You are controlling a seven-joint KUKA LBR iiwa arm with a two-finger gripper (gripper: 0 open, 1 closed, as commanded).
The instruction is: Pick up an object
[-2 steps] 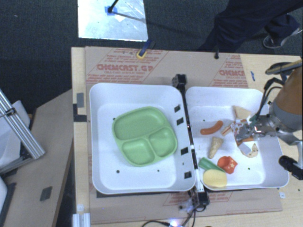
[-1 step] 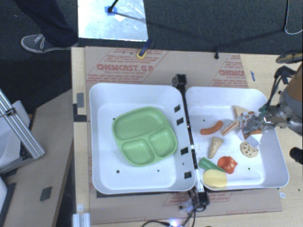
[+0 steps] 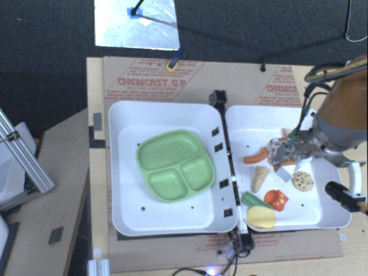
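A: Where's your arm rn?

B: It reaches in from the right, over the right bin. Orange band up top, grey wrist below it, angled down and toward the left. Your gripper sits low over the bin's middle, pointing at the divider side.

A: Clenched or released?

B: You can't tell from this angle, too cluttered at the tip. Nothing clearly in its grip.

A: What's near it?

B: An orange hot dog-shaped piece lies just left of the gripper, maybe touching, can't tell. Below that, a tan cone-like piece, tilted. A round cookie sits right of and below the gripper, near it. Lower still, a red pepper-like piece, w/ a green piece just beside it on the left, and a yellow lemon-like piece at the bin's front left corner.

A: And the left bin?

B: You've got a green compartment tray in it, lying flat, roughly centred, turned at a slant. Well apart from the gripper.
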